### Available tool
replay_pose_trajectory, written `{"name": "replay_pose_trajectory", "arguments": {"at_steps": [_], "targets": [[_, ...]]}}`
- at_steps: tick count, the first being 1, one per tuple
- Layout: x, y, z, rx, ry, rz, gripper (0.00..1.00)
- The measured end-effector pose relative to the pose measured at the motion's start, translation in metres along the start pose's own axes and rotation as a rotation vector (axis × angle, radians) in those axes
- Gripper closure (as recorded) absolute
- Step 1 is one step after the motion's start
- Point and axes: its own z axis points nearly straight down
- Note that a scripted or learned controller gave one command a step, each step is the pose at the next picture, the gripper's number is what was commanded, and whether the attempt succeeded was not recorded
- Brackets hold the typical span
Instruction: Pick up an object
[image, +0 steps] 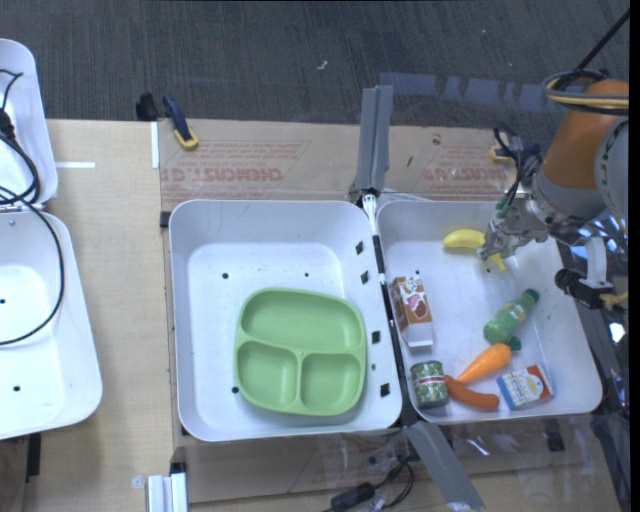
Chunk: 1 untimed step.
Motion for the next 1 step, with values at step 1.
{"name": "replay_pose_trajectory", "arguments": {"at_steps": [1], "targets": [[0.0946,-0.0190,-0.0928,-0.005,0.002,-0.016,1.00]]}}
